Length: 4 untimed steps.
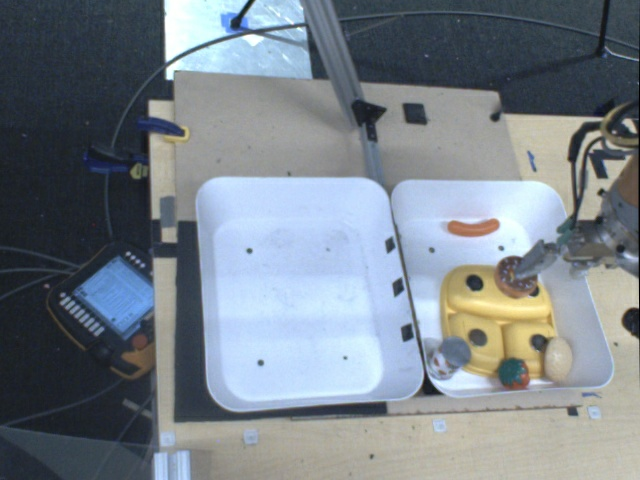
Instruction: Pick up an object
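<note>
The right bin [570, 213] holds several objects. An orange sausage [472, 228] lies near its back. A yellow moulded tray [495, 313] with round holes sits in the middle. A brown, pink-speckled donut [515, 278] rests on the tray's upper right corner. A grey cup-like piece [452, 354], a green and red ball [514, 372] and a beige egg [557, 359] lie along the front. My gripper [536, 259] reaches in from the right, low in the bin, with its tip right at the donut's upper right edge.
The left bin [215, 208] stands beside the right one on a brown board. A slanted grey pole [340, 58] crosses above the back. A teach pendant [105, 303] and blue clamps [110, 158] lie to the left of the bench.
</note>
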Motion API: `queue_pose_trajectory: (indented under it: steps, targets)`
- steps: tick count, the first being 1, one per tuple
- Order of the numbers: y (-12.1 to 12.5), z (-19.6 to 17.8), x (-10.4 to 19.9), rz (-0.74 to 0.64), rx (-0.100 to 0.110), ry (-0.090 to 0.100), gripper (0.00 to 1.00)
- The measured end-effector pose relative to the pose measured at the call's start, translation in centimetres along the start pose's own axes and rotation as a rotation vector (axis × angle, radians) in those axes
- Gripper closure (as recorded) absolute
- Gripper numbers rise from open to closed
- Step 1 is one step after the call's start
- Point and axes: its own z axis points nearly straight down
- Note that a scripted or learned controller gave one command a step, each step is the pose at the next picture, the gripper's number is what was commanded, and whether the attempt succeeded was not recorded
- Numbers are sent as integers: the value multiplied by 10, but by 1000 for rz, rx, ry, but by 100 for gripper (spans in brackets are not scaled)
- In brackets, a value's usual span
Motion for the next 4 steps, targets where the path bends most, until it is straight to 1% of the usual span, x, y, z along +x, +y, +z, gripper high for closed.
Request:
queue_pose_trajectory:
  steps: [2, 3, 4]
  targets:
    - [-13, 96, 13, 3, 4, 1, 0]
    - [-7, 102, 12, -2, -15, -3, 0]
    - [-6, 92, 13, -2, -17, -1, 100]
